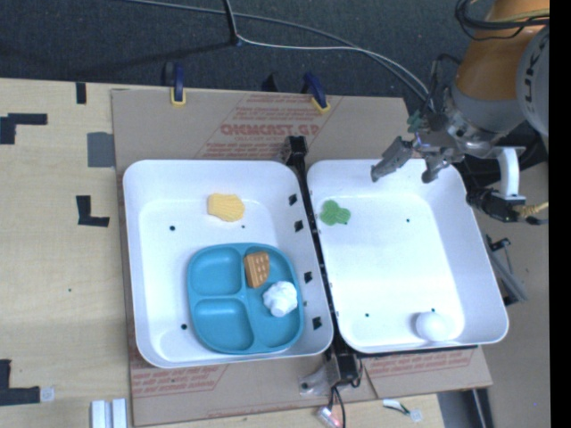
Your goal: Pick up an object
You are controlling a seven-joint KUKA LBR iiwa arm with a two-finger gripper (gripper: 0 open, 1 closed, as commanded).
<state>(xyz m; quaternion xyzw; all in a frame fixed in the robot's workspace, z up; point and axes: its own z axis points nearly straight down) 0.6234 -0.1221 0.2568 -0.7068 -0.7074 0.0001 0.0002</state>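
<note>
Two shallow white bins sit side by side on a cardboard sheet (pixel 268 127) in the middle of the frame. The left bin (pixel 147 239) holds a blue divided tray (pixel 214 315) in its lower half; a brown waffle-like piece (pixel 257 268) lies in the tray's upper right compartment, and a white crumpled lump (pixel 280 299) rests on the tray's right side, just below that piece. A yellow object (pixel 227 207) lies on the bin floor above the tray, apart from it.

The right bin (pixel 464 257) holds a small green object (pixel 334 212) near its upper left corner and a white ball (pixel 435 325) near its lower right corner, well apart from each other.

The gripper (pixel 409 166) hangs over the upper edge of the right bin, at the upper right of the frame. The green object lies to its lower left, nearer than the ball, with bare bin floor between. The two fingers are spread wide apart, with nothing between them and touching none of the objects.
</note>
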